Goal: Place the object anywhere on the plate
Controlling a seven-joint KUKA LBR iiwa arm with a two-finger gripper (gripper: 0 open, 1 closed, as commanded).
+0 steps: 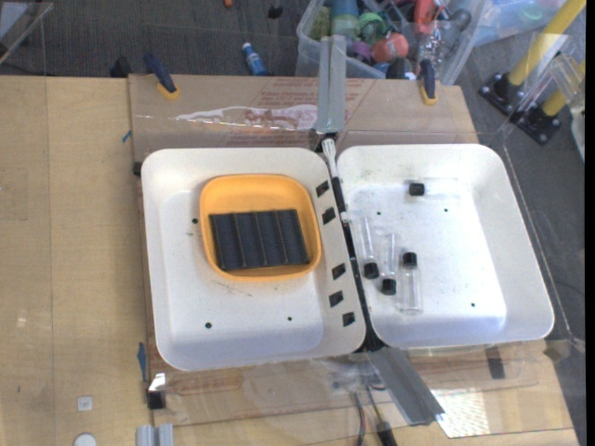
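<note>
Left bin [177,333]: orange plate [216,193], ridged black object [259,240] | right bin [521,286]: clear vials [390,263]

A single fixed camera looks down at a slant from above the near edge of the surface [65,249], far enough back to take in both white bins: the left bin [177,333] at frame centre-left, the right bin [502,277] centre-right, with cluttered floor across the top of the frame
</note>
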